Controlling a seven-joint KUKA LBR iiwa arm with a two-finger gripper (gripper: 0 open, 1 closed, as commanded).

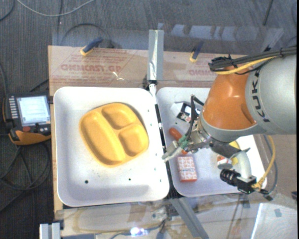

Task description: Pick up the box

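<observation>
The box is small and flat, red and white with a printed pattern. It lies on the floor of the right bin, near the front left. My gripper hangs from the grey and orange arm just above the box's far end, close to the bin's left wall. Nothing shows as held in it. The arm's body hides much of the right bin's middle.
A yellow divided tray lies in the left bin. The right bin also holds a small orange piece, a black and white item, a white bottle and a yellow object. A handheld pendant sits left of the bench.
</observation>
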